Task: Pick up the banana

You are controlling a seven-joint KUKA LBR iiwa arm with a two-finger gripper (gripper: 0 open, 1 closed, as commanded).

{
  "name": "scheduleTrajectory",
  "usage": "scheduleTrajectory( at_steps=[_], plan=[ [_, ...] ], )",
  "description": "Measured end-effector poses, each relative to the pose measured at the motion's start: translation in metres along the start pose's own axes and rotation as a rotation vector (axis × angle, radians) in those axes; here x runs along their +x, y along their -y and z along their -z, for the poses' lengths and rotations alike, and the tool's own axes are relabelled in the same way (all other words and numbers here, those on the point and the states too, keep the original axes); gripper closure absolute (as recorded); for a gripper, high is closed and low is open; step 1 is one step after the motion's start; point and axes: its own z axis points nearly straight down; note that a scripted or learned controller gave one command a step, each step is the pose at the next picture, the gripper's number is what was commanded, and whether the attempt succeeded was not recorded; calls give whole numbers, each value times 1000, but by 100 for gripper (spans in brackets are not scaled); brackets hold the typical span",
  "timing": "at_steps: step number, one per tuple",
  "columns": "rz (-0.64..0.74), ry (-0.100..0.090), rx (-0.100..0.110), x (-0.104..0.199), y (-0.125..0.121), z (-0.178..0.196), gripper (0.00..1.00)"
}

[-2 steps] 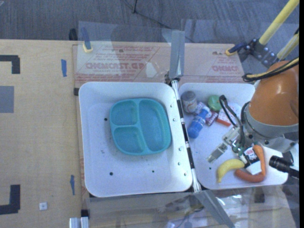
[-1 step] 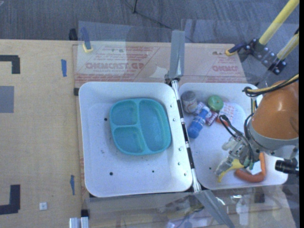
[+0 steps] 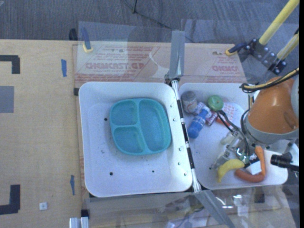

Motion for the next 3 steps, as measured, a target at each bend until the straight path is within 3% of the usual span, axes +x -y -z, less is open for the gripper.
scheduleTrajectory(
  at_steps=[1, 2, 3],
  plan=[
    [-4, 14, -6, -4, -1, 12, 100],
    [-4, 14, -6, -4, -1, 12, 0],
    [-7, 19, -10, -6, -1, 22, 100]
  ],
)
